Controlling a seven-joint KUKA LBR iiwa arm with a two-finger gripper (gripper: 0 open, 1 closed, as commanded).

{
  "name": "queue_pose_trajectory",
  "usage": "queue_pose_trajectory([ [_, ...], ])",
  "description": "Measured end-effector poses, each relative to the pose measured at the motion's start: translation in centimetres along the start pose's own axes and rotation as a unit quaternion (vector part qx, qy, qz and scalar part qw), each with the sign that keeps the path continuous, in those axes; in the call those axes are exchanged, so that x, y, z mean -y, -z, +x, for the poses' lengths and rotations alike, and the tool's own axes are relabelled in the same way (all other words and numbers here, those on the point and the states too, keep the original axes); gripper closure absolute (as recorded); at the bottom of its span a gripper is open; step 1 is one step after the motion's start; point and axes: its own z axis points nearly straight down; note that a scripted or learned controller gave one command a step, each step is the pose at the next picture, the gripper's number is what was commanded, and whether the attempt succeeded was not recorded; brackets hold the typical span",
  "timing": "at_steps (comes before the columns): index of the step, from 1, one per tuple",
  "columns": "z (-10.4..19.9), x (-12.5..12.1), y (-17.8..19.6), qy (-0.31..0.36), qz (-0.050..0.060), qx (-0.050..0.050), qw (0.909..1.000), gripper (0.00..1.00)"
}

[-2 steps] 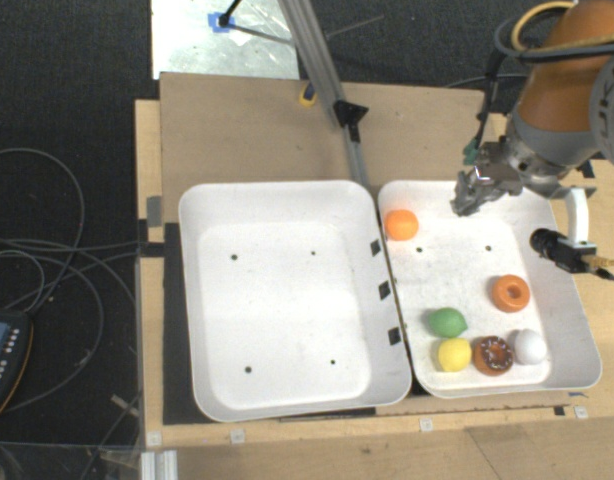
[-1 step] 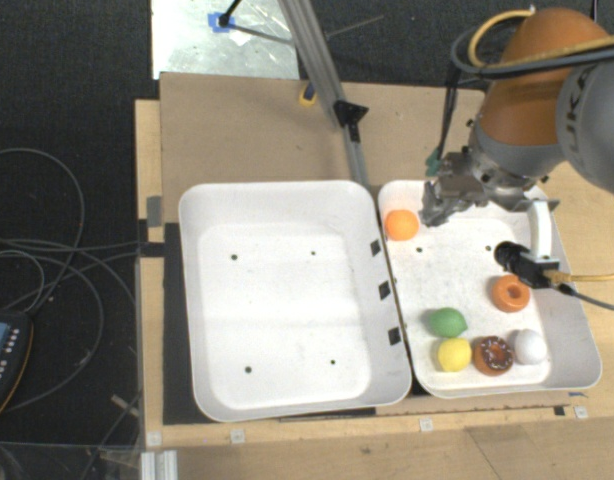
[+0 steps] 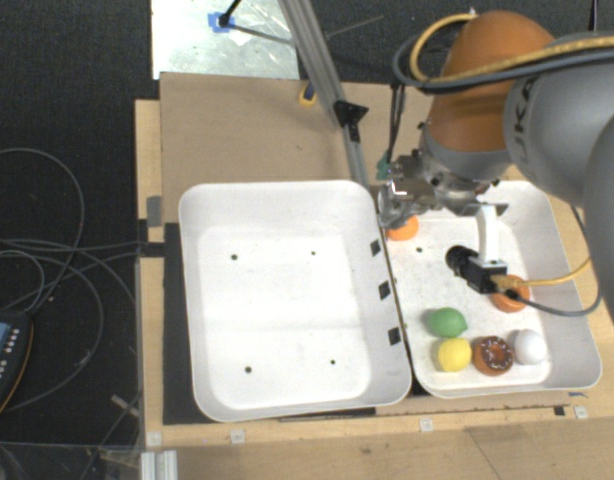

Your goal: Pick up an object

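My gripper (image 3: pixel 397 202) hangs under the grey and orange wrist at the far left corner of the right bin (image 3: pixel 577 358). A small orange object (image 3: pixel 403 229) lies just below it, partly hidden by it, and I cannot tell whether they touch. Along the bin's near side lie a green ball (image 3: pixel 446 321), a yellow ball (image 3: pixel 453 354), a brown doughnut-shaped piece (image 3: pixel 493 355) and a white ball (image 3: pixel 529 347). Another orange piece (image 3: pixel 510 297) lies at mid right, half covered by a black and white part of the arm (image 3: pixel 479 264).
The left bin (image 3: pixel 202 268) stands beside the right one, and their rims meet in the middle under black clips (image 3: pixel 384 290). A grey tripod leg (image 3: pixel 317 48) slants down to the bins' far junction. A yellow cable (image 3: pixel 562 283) loops off the arm over the right bin.
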Motion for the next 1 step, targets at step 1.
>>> queue_pose_trajectory([
  [1,4.74,2.3,-1.05,-0.001,0.001,0.0,1.0,1.0],
])
